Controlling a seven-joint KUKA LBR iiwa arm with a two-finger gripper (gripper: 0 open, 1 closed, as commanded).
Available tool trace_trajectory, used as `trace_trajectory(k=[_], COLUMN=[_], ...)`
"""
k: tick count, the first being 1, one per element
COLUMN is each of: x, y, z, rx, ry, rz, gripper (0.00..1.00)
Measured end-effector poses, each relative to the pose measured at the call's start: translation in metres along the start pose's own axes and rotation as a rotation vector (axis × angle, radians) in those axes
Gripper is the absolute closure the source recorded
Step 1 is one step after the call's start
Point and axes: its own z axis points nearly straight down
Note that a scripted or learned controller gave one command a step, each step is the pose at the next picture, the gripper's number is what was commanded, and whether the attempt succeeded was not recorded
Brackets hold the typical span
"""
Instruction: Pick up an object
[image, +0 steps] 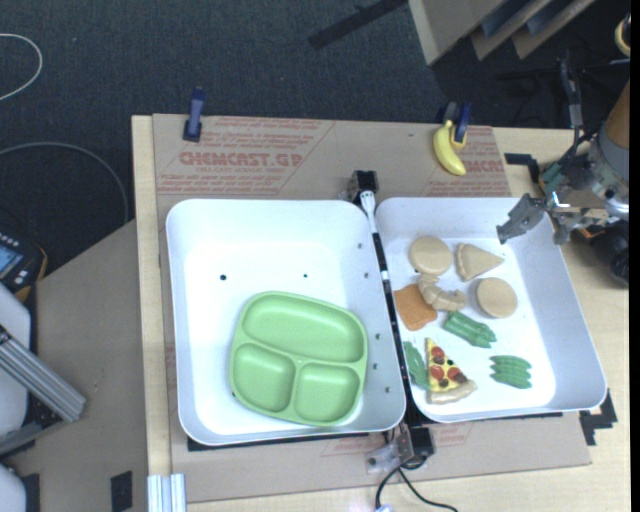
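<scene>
The right bin (570, 300) holds several toy foods: a round tan cookie (432, 254), a tan wedge (478, 261), a second tan disc (496, 297), an orange piece (414, 306), a green pickle (469, 329), green beans (511, 371) and a pizza slice (444, 372). My gripper (538, 224) hangs over the bin's far right corner, above and to the right of the tan wedge. Its fingers are spread open and nothing is between them.
In the left bin (200, 260) a green divided plate (298, 357) lies toward the front. A yellow banana (450, 150) rests on the bench behind the right bin, beside a blue clamp (460, 118). Another blue clamp (194, 113) stands at the back left.
</scene>
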Motion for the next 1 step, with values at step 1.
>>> trace_trajectory(k=[1], x=[0.0000], y=[0.0006], z=[-0.0108], rx=[-0.003], ry=[-0.001], rz=[-0.001], gripper=[1.00])
